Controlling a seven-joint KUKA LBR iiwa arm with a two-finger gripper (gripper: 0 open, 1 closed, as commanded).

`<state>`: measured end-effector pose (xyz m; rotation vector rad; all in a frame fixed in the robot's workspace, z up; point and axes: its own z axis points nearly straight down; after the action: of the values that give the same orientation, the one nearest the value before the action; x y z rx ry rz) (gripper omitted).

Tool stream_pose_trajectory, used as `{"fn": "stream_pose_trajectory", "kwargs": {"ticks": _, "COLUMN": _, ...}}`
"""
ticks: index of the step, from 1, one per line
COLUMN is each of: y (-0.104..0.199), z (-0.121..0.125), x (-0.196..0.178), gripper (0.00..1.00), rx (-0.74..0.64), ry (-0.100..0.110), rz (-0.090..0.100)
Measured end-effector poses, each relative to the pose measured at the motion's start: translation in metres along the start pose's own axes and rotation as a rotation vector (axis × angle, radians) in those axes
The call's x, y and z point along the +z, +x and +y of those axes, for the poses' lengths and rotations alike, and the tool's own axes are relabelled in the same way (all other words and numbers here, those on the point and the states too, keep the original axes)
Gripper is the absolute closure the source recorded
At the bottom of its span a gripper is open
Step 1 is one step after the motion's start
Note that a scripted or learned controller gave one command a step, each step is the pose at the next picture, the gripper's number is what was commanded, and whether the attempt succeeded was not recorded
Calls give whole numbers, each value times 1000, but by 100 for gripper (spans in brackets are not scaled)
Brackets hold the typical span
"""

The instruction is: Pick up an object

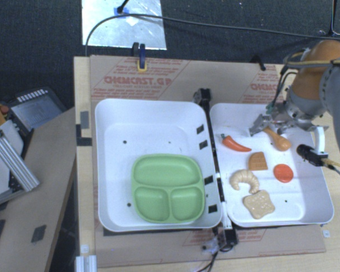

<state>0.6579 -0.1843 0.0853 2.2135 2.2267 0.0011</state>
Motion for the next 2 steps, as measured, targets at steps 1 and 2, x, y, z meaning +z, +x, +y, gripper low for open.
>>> {"fn": "stream_pose_trajectory", "kwargs": {"ticks": 1, "y": 0, "z": 1, "x": -12, "gripper": 100, "rx": -2, "ry": -4, "rz": -1}}
{"fn": "stream_pose_trajectory", "kwargs": {"ticks": 2, "y": -5, "z": -1, "x": -75, "gripper": 100, "rx": 4, "ry": -5, "rz": -1}}
